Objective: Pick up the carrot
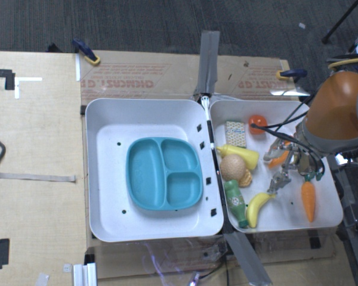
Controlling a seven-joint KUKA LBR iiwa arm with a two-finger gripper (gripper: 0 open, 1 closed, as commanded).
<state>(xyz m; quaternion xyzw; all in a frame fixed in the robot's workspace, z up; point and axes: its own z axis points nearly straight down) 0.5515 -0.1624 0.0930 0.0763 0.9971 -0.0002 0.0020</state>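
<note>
In the right bin (328, 219), gripper (278, 182) hovers beside carrot (309, 200).

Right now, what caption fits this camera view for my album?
Robot gripper hovers in the right bin beside the carrot, near toy foods; a blue divided plate sits in the left bin.

- A small orange carrot (309, 200), tapered and smooth like moulded plastic, lies flat on the floor of the right white bin.
- It points roughly lengthwise toward the near wall, close to the bin's right side.
</note>
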